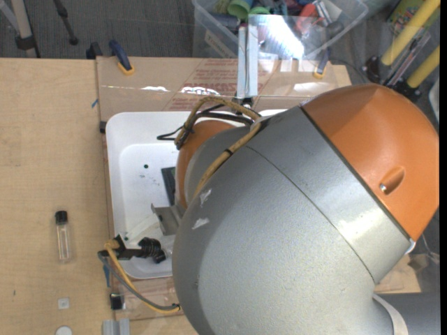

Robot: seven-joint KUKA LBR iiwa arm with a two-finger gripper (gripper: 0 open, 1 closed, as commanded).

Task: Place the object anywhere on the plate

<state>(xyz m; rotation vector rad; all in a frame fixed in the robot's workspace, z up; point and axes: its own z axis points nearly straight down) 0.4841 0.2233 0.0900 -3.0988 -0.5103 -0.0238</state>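
From where I stand the arm (300, 229) takes up most of the scene. Its grey bulk and orange band (377, 159) lean over the right side of the white bin (129, 135) and cover all of it but the left part. A sheet of cardboard (154, 75) lies beneath the bin and runs out past its far rim. Beyond that rim stands a clear tub (279, 12) heaped with bright odds and ends.

On the bin's floor, right at the edge of the arm, lies a dark flat piece (169, 183). Whether that is the object I cannot tell, since only a sliver of it is clear of the arm. It looks thin, matt and square-cornered. Where the plate lies I cannot tell either, because the arm is over the rest of the bin.

Just nearer than the dark piece, some grey metal that I take for the gripper (167, 218) pokes out low over the bin's floor. I cannot tell whether it is apart, together, or clamped on anything.

Left of the bin, well apart from it, a small vial (63, 236) lies on the bench (42, 131).

To my mind the step in hand is work down inside the bin. Doing it well calls for a straight, slow descent, a square hold on a thin thing, and a clean lift clear of the bin's wall before any carrying.
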